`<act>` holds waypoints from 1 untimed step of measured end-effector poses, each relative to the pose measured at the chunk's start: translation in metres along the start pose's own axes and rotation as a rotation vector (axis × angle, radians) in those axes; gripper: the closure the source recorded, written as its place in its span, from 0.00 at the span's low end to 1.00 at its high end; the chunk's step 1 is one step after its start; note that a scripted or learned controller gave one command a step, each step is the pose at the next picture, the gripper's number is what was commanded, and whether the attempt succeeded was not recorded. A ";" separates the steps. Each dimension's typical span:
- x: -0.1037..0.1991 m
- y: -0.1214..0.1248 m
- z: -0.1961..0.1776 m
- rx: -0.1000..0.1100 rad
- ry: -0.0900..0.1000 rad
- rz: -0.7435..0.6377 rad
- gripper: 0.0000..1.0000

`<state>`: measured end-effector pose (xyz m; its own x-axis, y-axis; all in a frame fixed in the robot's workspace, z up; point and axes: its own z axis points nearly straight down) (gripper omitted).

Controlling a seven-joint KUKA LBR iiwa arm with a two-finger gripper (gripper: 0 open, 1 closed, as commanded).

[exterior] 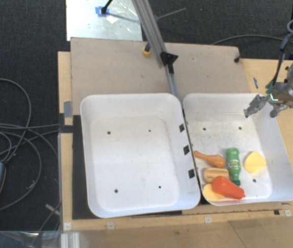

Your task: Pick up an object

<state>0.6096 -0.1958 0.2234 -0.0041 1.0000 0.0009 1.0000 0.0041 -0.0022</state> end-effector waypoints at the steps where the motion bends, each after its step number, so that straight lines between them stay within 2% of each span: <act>1: 0.000 0.001 -0.002 -0.003 -0.002 -0.002 0.00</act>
